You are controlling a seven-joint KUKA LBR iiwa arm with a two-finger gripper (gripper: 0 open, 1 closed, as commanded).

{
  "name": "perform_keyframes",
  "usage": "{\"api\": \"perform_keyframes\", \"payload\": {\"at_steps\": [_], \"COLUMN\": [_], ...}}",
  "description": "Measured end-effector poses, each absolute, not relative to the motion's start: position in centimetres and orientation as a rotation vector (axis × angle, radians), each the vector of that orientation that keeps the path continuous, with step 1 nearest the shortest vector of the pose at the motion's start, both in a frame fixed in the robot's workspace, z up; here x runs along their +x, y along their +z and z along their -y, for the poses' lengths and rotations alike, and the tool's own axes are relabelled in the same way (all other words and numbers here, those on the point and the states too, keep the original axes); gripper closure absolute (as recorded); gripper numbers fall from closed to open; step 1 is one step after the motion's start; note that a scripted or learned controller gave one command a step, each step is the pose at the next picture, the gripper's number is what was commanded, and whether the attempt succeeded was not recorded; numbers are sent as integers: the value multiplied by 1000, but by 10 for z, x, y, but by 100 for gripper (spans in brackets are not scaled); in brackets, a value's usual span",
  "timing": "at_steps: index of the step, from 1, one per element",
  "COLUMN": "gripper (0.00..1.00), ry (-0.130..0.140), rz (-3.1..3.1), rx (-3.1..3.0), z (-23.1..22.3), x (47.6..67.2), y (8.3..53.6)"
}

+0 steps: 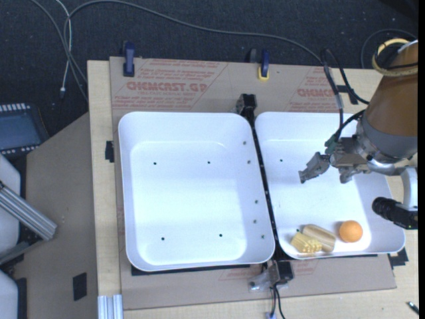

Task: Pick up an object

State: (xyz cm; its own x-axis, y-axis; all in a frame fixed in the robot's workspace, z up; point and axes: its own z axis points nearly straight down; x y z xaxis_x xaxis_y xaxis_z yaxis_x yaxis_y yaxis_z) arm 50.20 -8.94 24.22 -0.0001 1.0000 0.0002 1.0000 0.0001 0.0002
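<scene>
Grey metal fingers of the gripper (311,171) hang over the middle of the right bin (285,135), pointing toward the divide between the two bins; they look set slightly apart with nothing between them, though from this angle I can't be sure how wide. The arm (392,111) behind it comes in from the right, its orange band bulking over the bin's far edge. Down at the near rim of the same bin lie the things to pick: an orange ball (350,231), and just to its left a pale tan block (319,233) touching a yellow corn-like piece (306,244). All three sit well clear of the gripper. The left bin (133,178) lies alongside, its wall touching the right one's. Both rest on a worktop (99,244) covered in brown board, printed in red with what reads as "CHEMCAST GP" (166,85). Two blue clamps (128,57) pinch the far edge, and cables (66,18) trail over the dark floor beyond.
</scene>
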Motion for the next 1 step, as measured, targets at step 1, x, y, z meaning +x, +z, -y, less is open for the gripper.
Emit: {"api": "perform_keyframes", "payload": {"at_steps": [1], "gripper": [100], "ry": [2], "rz": [-2221], "rx": [2221], "z": [89], "x": [502], "y": [253]}}
